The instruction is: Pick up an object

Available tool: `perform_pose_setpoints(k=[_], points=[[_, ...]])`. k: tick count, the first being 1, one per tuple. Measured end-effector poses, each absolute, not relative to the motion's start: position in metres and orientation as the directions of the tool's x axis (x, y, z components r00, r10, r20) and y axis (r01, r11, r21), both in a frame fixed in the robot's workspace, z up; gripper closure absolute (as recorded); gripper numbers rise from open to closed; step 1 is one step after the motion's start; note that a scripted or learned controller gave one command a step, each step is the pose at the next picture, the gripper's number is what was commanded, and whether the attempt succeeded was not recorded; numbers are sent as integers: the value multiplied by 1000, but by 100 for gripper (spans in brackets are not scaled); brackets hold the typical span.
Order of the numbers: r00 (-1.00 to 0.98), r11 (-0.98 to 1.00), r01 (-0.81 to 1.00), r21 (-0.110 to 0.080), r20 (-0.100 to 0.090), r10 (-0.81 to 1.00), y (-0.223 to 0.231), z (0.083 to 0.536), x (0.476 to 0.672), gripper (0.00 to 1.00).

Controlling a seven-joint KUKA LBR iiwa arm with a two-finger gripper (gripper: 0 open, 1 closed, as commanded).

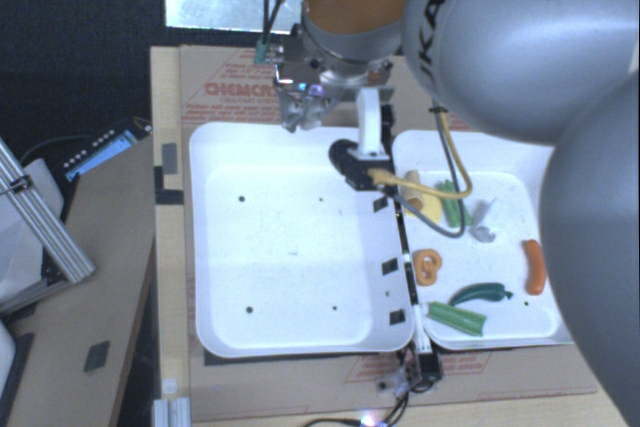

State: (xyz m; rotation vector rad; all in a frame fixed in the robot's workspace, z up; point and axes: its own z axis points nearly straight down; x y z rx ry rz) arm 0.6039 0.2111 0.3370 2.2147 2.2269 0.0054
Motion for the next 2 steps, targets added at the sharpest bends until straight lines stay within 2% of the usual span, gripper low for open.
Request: perform_pose_setpoints(k=[1,2], points=[[-8,7,1000,18,9,1000,225,534,565,100],[-8,8,1000,0,2,1000,235,536,494,100]])
